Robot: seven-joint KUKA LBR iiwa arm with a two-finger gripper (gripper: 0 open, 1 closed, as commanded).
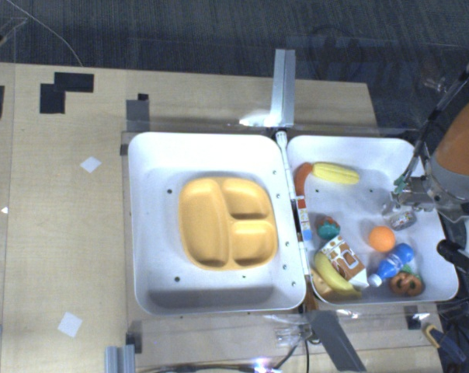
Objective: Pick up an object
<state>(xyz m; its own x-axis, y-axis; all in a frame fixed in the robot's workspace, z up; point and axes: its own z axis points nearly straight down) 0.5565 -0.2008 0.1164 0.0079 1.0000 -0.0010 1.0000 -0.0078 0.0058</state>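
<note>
Where the arm [460, 150] enters from the right, its claw [401, 208] hangs low inside the right bin [374, 148], near that bin's right wall; whether it is spread or closed cannot be told, and nothing is seen gripped.

Right bin, contents:
- yellow corn cob [335, 174], far side, lying crosswise; a red item [301, 179] just left of it against the divider.
- orange ball [383, 238], just below and left of the claw, apart from it.
- blue bottle [394, 261], near side, touching the ball's lower edge.
- small orange-and-dark toy [406, 284], near right corner.
- banana [331, 276], near left corner, with a small printed carton [344, 259] lying over it.
- teal-and-orange toy [327, 228], by the divider.

Left bin [153, 208]: one yellow divided tray [227, 221], centred, three compartments.

Both bins sit side by side on the wooden bench [56, 231].
</note>
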